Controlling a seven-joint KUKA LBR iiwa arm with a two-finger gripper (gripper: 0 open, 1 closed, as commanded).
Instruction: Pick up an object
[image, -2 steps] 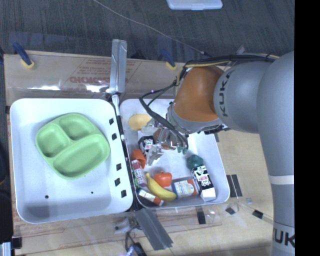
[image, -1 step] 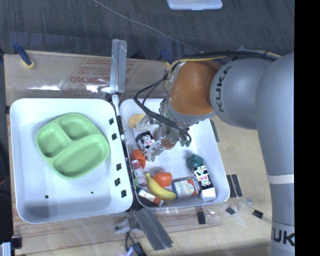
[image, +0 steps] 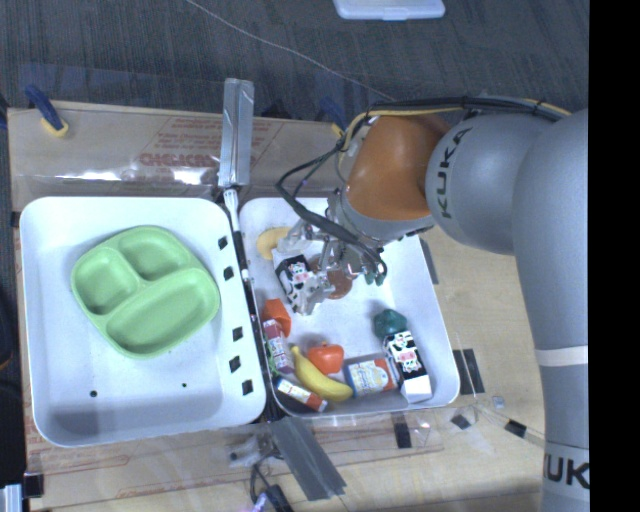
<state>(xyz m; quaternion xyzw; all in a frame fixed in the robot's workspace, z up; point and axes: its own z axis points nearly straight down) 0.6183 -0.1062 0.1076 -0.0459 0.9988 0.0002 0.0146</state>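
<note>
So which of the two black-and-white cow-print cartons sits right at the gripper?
The cow-print carton near the right bin's upper left, right beside the gripper; the other carton lies by the lower right corner.

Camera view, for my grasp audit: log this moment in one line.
claw low in right bin | beside cow-print carton | grip unconfirmed | green plate in left bin

A light green, three-compartment plastic plate lies in the left shallow white bin, nearer its far left corner. A grey metal divider bar rises between the two bins, over a brown cardboard sheet with red print on the table.
</note>
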